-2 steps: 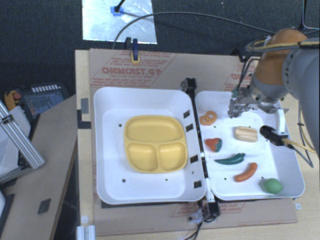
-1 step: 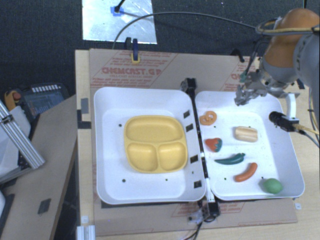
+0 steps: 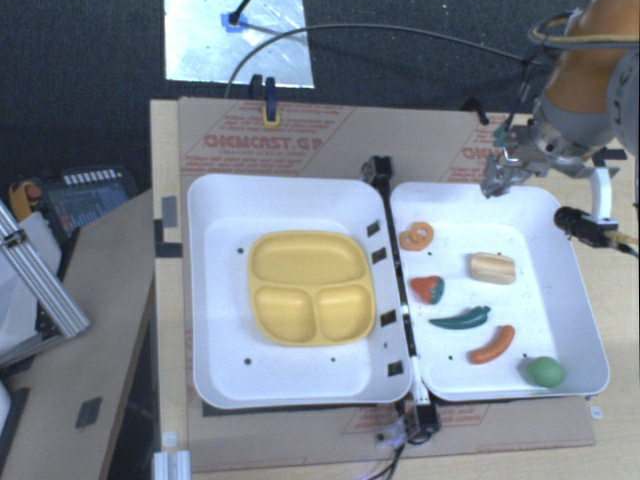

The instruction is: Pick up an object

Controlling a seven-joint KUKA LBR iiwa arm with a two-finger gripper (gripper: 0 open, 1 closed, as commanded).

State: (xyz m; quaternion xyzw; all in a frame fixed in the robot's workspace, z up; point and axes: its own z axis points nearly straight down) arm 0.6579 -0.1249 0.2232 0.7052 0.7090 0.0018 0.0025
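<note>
The bench (image 3: 300,138) carries two shallow white bins side by side. The left bin (image 3: 215,228) holds a yellow divided tray (image 3: 305,286) with three compartments, lying flat near its middle. The right bin (image 3: 570,298) holds six small toy foods spread well apart. The grey arm (image 3: 590,78) with its orange band reaches in from the right, and its gripper (image 3: 496,184) hangs over the far rim of the right bin, above none of the foods; nothing sits between its fingers, and whether they are open or closed cannot be told. In the bin lie a bread roll (image 3: 491,267), a teal pepper (image 3: 461,318), an orange sausage (image 3: 492,344), a green ball-shaped fruit (image 3: 545,371), a red strawberry-like piece (image 3: 428,289) and an orange pretzel (image 3: 417,236).
</note>
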